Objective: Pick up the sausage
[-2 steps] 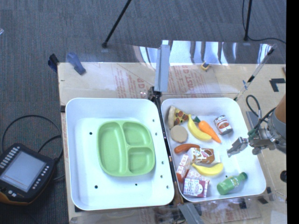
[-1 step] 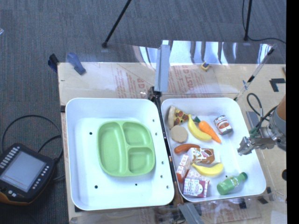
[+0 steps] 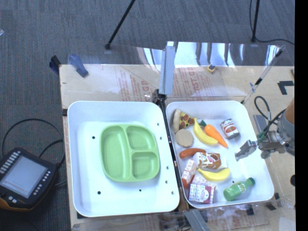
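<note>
The sausage (image 3: 192, 152) lies in the right bin (image 3: 256, 124), near that bin's left side, its long axis running roughly left to right with a slight upward curve at the right end. It is a smooth reddish-orange link, rounded at both ends. Just above it sits a round tan cookie (image 3: 184, 138), and just to its right is a small printed packet (image 3: 210, 160), almost touching it. A banana (image 3: 204, 133) and a carrot (image 3: 216, 134) lie side by side further up, beside a pizza slice (image 3: 182, 120). The can (image 3: 229, 128) has a red label, but I can't read its writing. A green bottle (image 3: 237, 188) lies near the front corner. The gripper (image 3: 245, 150) hangs over the bin's right side, well apart from the sausage, jaws spread and holding nothing. The left bin (image 3: 77, 129) holds a green divided plate (image 3: 129, 152).
</note>
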### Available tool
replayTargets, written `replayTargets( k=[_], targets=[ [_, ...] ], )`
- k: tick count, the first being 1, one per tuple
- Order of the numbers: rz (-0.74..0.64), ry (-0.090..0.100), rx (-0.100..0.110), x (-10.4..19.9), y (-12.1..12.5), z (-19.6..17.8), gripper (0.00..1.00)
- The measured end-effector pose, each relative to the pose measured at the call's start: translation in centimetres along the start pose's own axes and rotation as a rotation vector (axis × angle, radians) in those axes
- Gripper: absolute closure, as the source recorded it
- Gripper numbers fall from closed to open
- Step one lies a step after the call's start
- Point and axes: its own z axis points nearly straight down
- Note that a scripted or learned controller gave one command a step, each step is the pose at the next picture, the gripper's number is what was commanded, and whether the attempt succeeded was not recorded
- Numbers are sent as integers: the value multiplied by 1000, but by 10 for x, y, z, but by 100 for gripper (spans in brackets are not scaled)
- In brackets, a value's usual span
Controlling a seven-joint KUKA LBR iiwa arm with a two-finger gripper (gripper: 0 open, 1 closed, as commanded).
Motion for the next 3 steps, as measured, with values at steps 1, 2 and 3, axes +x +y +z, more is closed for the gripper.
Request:
replayTargets(
  k=[1, 2, 3],
  targets=[
    [-2, 2, 2, 0, 0, -8, 100],
    [-55, -2, -1, 19, -16, 47, 100],
    [-208, -4, -5, -9, 49, 34, 100]
  ],
)
